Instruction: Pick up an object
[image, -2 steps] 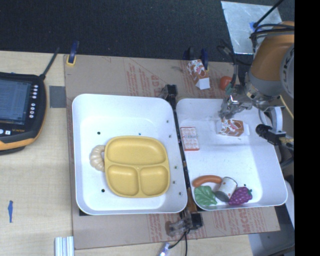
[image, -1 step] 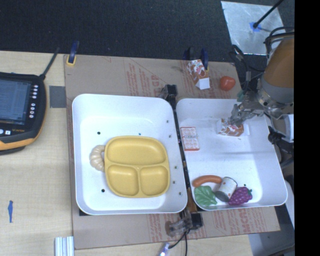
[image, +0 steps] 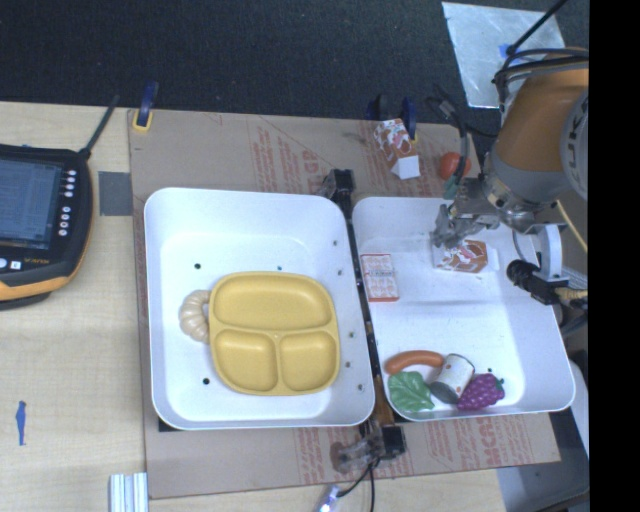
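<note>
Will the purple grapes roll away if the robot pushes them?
Probably not far: the purple grapes look bumpy, not round, and lie in the right bin's corner beside a small can. They look like a light plastic toy.

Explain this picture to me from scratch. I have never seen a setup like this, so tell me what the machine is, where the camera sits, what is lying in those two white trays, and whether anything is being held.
The camera is fixed above a bench and looks down at a slant. The grey and orange shape at the right is a robot arm, reaching in from that side. At its end is a pincer, the part meant to grasp things; it is low over the far end of the right bin, right at a small red and white packet. Whether it grips the packet cannot be made out.

The left bin holds a yellow divided plate with a pale toy pastry beside it. The right bin also holds a flat red-printed card and, in its near corner, toy food: a sausage, a green leaf, purple grapes and a small can.

The device at the far left is a handheld controller.
</note>
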